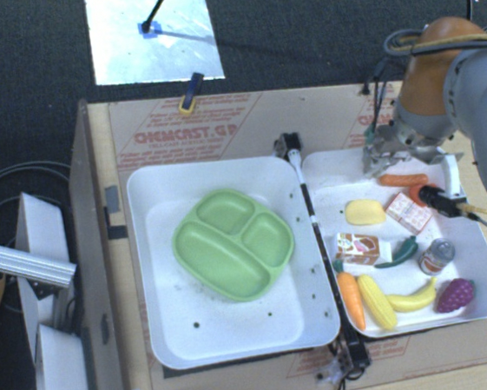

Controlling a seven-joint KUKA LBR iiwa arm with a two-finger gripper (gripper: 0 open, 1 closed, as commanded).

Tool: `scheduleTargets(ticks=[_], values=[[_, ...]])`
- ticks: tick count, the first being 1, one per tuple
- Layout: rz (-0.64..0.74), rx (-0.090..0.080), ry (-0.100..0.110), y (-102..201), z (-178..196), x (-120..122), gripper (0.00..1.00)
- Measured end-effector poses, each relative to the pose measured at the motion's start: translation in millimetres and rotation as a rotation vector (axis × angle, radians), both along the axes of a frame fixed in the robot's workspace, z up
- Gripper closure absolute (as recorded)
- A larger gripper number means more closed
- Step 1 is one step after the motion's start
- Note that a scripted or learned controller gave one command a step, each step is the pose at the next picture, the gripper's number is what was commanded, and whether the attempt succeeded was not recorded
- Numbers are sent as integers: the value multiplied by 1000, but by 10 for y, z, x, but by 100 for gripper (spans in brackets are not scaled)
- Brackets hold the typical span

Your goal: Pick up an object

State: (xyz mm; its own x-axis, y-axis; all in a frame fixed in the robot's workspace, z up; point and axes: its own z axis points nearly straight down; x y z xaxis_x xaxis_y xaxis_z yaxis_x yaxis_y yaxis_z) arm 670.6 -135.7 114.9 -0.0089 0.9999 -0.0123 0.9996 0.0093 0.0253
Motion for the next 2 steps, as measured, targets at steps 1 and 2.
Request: scheduleTargets(ticks=[1, 2], values=[[0, 0, 1, 0, -5, -2, 0], [-5, 11, 24, 92, -37, -95, 0]])
